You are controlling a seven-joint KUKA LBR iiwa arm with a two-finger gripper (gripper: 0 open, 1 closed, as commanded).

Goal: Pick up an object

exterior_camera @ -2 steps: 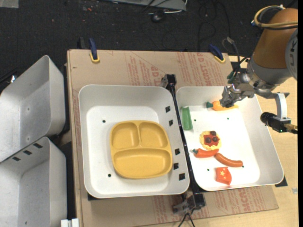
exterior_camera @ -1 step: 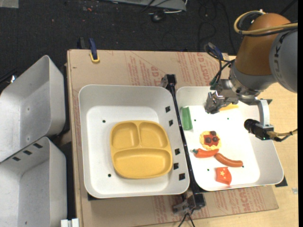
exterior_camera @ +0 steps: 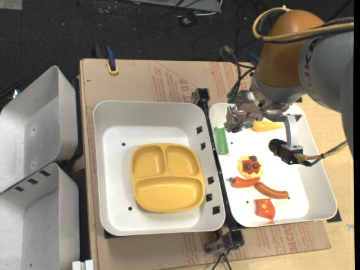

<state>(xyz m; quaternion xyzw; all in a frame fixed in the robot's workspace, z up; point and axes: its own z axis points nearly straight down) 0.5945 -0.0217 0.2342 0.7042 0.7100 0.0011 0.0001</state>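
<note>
Camera view: the arm reaches in from the right and hangs its gripper (exterior_camera: 236, 118) over the far end of the right bin (exterior_camera: 315, 176), close to the wall it shares with the left bin (exterior_camera: 107, 151). Whether anything is clamped there, or how the gripper is set, cannot be told from this slant.

The candidate objects all lie in the right bin. A green piece (exterior_camera: 221, 140) sits just beside the gripper on its near side, hard against the dividing wall, its long axis running along that wall. An orange piece (exterior_camera: 266, 126) lies just to the gripper's right, its long axis crosswise. Farther toward the near end are a small pizza toy (exterior_camera: 250, 165), a red chili (exterior_camera: 243, 181), a sausage (exterior_camera: 272, 192) and a red strawberry-like piece (exterior_camera: 266, 208), well apart from the gripper.

The left bin holds a yellow divided plate (exterior_camera: 167, 177).

On this evidence the green and orange pieces are nearest; the green one's place against the wall looks likely to crowd a grasp.
</note>
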